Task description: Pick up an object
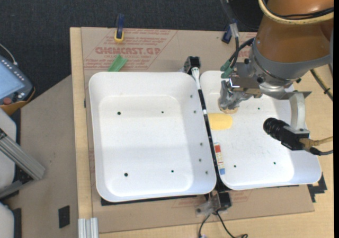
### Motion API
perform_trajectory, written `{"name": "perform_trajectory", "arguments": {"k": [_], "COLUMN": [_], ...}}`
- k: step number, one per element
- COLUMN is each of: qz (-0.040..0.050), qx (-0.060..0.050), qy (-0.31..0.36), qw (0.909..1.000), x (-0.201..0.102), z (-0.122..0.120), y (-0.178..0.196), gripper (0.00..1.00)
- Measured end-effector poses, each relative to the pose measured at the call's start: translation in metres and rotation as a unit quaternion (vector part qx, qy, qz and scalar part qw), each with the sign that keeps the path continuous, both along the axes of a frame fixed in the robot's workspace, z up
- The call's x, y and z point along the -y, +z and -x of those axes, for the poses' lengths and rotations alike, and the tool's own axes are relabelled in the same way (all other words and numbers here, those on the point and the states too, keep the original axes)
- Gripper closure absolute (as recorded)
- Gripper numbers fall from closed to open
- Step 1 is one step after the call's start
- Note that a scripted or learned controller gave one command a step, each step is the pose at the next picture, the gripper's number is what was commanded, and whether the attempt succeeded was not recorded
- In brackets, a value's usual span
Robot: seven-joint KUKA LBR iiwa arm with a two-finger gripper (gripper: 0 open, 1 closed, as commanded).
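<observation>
Camera view shows the gripper (pixel 229 105) low in the right bin (pixel 265 170), just at the far edge of the yellow block (pixel 220 122). Whether it is spread or pressed together, I cannot tell. I think it should center over the block before closing.

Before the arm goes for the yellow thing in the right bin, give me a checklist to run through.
1. Yellow object in plain view in the right bin: ok.
2. Gripper centred over it: not ok, it appears at the object's far edge.
3. Gripper height above it: cannot tell.
4. Red, white and blue item apart from the target: ok.
5. Room between the target and the wall nearest the other bin: cannot tell, it lies close.
</observation>
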State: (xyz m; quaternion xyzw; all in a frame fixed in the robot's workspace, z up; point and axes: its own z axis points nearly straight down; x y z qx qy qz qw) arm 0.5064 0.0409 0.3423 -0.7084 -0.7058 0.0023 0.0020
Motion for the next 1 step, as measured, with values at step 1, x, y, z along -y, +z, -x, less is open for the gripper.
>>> {"name": "perform_trajectory", "arguments": {"k": [1], "qz": [0.0007], "qx": [0.000], "qy": [-0.003], "qw": [1.0000], "x": [0.0817], "z": [0.0115], "y": [-0.0274], "gripper": [1.00]}}
